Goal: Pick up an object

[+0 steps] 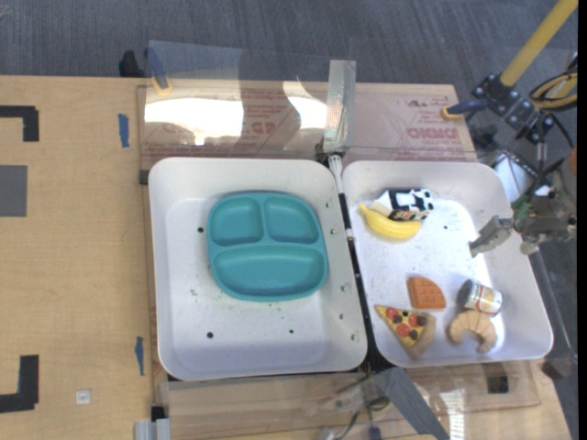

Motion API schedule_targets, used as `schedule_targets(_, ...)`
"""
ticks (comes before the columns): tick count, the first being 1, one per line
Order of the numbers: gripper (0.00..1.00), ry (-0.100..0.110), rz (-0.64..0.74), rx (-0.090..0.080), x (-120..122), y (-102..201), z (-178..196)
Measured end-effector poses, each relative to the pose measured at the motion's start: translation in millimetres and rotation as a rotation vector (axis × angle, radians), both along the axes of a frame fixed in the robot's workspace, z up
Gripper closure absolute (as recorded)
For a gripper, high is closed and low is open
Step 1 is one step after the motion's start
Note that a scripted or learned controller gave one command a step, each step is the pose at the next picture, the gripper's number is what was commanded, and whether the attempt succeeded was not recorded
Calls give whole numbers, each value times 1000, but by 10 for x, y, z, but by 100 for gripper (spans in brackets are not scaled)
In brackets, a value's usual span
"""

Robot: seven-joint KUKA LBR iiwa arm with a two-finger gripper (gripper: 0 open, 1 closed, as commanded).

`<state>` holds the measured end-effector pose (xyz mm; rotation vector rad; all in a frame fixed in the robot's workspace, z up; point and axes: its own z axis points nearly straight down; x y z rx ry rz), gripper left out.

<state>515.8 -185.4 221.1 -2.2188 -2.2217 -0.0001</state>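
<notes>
In the right bin (514, 333) I count six items: banana (390, 225), cow toy (406, 203), waffle (426, 292), pizza slice (408, 325), croissant (475, 329), can (480, 297). One teal plate (267, 245) sits left. I cannot tell the gripper's (491, 237) jaws.

Robot's end is a grey metal gripper (500, 232) with dull blocky fingers, greenish tint on the wrist block behind it, thin dark cables along the top, rest cut off by the frame edge.

- Bright, even light overall; shadows soft and faint.
- Strong white glare on the clear plastic sheet (197, 113) at eleven o'clock.
- Focus slightly soft; small details grainy, edges undistorted.
</notes>
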Motion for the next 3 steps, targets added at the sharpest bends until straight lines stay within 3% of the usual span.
schedule_targets(1,0,-8,-180,-2,624,290,-1309)
schedule_targets(2,0,47,-114,-11,1398,717,-1365)
schedule_targets(3,100,49,-112,-2,1407,784,-1263)
